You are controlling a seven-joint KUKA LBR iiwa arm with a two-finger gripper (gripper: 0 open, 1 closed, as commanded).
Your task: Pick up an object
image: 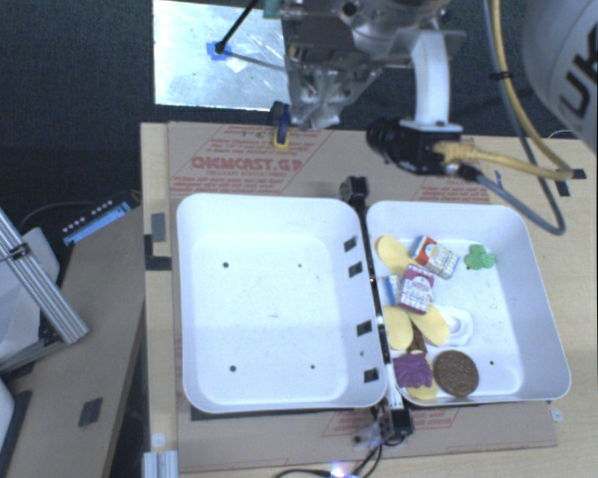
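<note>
Broadly, the bench point(159, 308) is a tan board carrying a sheet of brown cardboard point(248, 161) printed in red, and on that sheet sit two shallow white bins side by side. The left bin point(271, 299) shows only its white floor with a few dark dots. The right bin point(523, 280) holds all the small objects, gathered toward its left half, close to the dark clips that join the two bins.

Above the far edge of the bench hangs the grey arm point(374, 23), high in the view, with a white curved link and yellow cable trailing to the right. The gripper point(313, 103) hangs below it over the cardboard, behind the left bin and well apart from the objects; its tips blur together, so I cannot tell how wide it stands, and nothing is visible in it.

In the right bin, from larger to smaller: a brown round cookie point(456, 372) lies near the front wall, with a purple piece point(414, 370) just beside it on the left. Two yellow banana-like pieces point(418, 327) lie in the middle, touching a white cup-like piece point(457, 324). A pink and white carton point(417, 288) lies above them, a red and white box point(436, 255) beyond it, another yellow piece point(391, 251) next to that, and a small green piece point(479, 257) toward the right.
</note>
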